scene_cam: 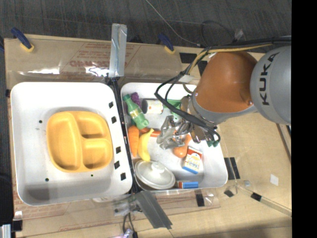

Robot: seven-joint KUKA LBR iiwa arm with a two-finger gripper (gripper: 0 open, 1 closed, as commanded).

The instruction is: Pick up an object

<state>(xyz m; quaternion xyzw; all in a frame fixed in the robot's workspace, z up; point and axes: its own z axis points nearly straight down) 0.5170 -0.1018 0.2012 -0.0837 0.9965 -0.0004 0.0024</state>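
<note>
My gripper (170, 134) hangs low over the middle of the right bin (216, 168), its metal end among the clutter. Just left of it lie a yellow banana-shaped toy (144, 146) and an orange piece (133, 136). An orange-red round thing (180, 150) sits right under its lower right side. A green bottle (135, 111) lies toward the bin's far left corner. No object can be made out in the gripper's hold.
A white lidded bowl (154, 175) sits at the right bin's near edge, beside a small blue and red box (193, 161) and a red-blue marker (187, 184). The left bin (25, 113) holds a yellow divided tray (79, 139). Black cables (171, 86) loop over the bin's far side.
</note>
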